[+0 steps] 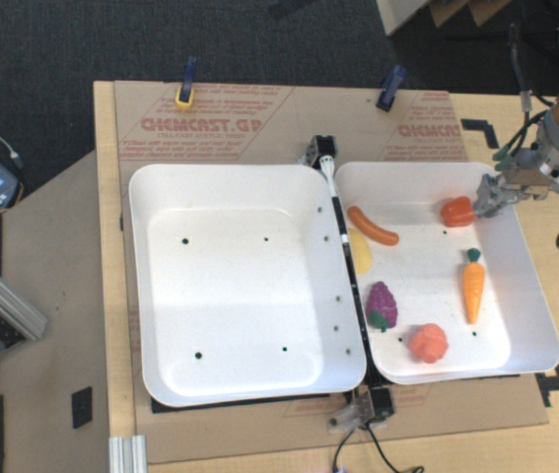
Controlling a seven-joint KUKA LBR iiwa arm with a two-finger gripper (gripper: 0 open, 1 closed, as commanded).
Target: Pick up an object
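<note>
Jaws (491, 195) sit beside the red toy (457, 211) in the right bin (535, 308), spacing unclear; next, grip it.

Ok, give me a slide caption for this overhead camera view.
Gripper beside a red toy in the right bin, among carrot, sausage and grapes.

A robot lab: bench (259, 116) with clamped board, two white bins (161, 264), toy food, cables
</note>
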